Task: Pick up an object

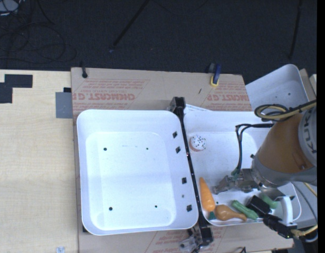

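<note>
- Low in the right-hand shallow white bin (pixel 220 136), our two-finger gripper (pixel 232 184) hangs over the floor; whether it is spread or closed we cannot tell.
- Nearest thing: smooth orange carrot-shaped toy (pixel 206 194), just left of the gripper, lying by the divider wall.
- Its long axis runs roughly up-down the view.
- Tan gourd-shaped toy (pixel 226 212) lies below, possibly touching the carrot's lower end.

arm (pixel 284 146) over right bin (pixel 218 136) | gripper (pixel 228 183) low beside carrot (pixel 206 195) | white ball (pixel 197 143) near divider | left bin (pixel 131 121) beside it
</note>
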You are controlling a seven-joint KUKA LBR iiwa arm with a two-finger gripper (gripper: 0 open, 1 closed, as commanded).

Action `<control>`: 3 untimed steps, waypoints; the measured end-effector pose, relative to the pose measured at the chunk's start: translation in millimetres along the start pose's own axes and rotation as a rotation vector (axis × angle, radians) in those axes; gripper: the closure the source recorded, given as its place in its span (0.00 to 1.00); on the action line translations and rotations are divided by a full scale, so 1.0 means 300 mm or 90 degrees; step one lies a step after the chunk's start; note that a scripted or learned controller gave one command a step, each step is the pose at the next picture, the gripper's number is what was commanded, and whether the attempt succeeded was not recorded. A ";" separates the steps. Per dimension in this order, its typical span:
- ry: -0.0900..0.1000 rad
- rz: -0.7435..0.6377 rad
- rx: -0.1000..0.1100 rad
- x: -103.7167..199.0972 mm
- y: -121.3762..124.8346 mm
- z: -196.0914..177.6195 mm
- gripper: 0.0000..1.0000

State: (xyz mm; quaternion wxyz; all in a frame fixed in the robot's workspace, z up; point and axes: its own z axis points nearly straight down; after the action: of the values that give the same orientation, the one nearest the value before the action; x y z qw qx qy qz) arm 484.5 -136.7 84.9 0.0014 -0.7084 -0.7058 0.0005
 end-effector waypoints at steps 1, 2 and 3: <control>0.000 -0.007 -0.004 0.204 0.257 -0.010 0.00; -0.001 0.001 0.002 0.042 0.057 -0.009 0.00; 0.001 -0.003 0.001 0.176 -0.034 -0.008 0.00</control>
State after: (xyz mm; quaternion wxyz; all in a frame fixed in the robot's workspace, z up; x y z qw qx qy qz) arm 474.4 -83.8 87.4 0.0021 -0.7069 -0.7073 0.0005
